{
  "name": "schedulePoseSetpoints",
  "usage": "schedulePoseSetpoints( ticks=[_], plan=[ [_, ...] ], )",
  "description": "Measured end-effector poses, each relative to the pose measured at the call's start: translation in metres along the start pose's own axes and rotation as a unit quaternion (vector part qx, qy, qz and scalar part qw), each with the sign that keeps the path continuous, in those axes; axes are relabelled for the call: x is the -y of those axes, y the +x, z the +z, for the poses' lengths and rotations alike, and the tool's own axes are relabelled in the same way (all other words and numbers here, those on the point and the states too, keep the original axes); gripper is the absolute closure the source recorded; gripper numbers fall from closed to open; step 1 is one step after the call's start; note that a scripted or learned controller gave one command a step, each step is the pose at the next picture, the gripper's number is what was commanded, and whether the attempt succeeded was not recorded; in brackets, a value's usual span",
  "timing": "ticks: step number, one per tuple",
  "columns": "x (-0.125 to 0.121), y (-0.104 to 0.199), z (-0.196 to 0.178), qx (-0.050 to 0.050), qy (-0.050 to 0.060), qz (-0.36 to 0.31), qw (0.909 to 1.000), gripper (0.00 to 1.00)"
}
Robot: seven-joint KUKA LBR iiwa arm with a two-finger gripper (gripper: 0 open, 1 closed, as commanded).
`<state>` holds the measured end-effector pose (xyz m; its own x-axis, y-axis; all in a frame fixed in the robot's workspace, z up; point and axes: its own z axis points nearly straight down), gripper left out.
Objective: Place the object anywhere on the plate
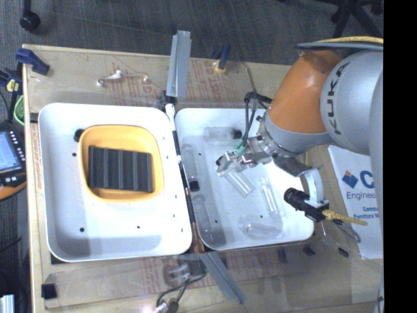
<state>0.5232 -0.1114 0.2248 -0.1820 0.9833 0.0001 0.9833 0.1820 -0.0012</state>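
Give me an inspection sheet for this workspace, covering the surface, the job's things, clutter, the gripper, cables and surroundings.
Surface: wooden bench bearing a left bin and a right bin, both white.
Job's things: yellow plate in the left bin, with a dark ribbed block lying on it.
Clutter: clear plastic pieces scattered in the right bin.
Gripper: gripper over the right bin among the clear pieces; whether it holds one is unclear.
Cables: dark cables run along the wrist.
Surroundings: chair wheels on the floor; handheld screen at left.
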Motion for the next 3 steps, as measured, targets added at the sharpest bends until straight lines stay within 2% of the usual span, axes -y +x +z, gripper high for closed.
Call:
schedulePoseSetpoints(
  ticks=[1,2,3],
  plan=[
    [-0.043,0.061,0.010,0.000,0.000,-0.068,0.9977,1.00],
    [-0.098,0.091,0.002,0.000,0.000,-0.148,0.9890,1.00],
    [-0.106,0.094,0.033,-0.001,0.001,-0.234,0.9722,1.00]
  ],
)
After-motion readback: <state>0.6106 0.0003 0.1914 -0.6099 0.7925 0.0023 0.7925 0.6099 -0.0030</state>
